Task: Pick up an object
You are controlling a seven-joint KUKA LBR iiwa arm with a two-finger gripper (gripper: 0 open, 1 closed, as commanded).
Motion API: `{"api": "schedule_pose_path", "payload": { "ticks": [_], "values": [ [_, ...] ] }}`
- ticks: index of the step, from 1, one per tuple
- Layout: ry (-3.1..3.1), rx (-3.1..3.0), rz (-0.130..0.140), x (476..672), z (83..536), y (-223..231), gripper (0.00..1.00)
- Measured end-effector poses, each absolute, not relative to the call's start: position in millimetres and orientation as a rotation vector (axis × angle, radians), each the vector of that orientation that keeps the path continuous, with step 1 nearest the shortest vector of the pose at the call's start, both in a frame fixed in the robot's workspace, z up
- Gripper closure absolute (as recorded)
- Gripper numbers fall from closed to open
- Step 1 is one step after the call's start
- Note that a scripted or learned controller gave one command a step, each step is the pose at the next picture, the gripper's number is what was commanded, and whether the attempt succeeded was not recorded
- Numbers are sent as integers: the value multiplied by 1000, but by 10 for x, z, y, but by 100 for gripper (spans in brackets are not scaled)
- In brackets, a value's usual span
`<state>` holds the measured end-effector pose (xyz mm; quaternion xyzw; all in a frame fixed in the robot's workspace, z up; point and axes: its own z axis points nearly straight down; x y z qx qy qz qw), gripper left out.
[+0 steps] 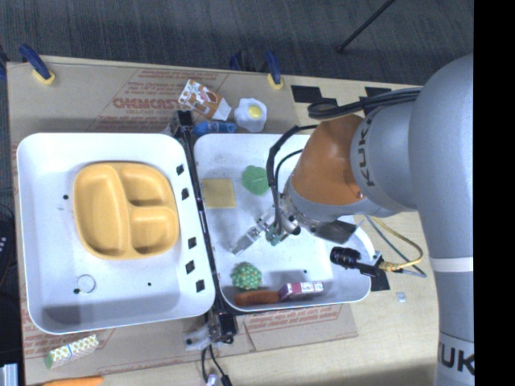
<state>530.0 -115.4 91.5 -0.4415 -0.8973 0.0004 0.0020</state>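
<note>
Objects scattered across right bin (211, 153) at frame centre: tan square (218, 192) and green lump (256, 179) above, green ball (247, 276), orange stick (257, 297) and small box (304, 289) along lower edge. Gripper (251, 237) hovering mid-bin, fingers narrowly parted, gripping nothing. Yellow tray (126, 208) in left bin (48, 296).

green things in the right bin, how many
2. A smooth green piece lies near the bin's upper middle, beside the tan square; a bumpy green ball sits at the lower edge, above the orange stick. The arm may hide more.
</note>
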Motion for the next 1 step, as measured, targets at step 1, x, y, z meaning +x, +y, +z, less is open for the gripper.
{"api": "schedule_pose_path", "payload": {
  "ticks": [1],
  "values": [
    [-2928,-1117,1,5263,914,-1156,0]
  ]
}}
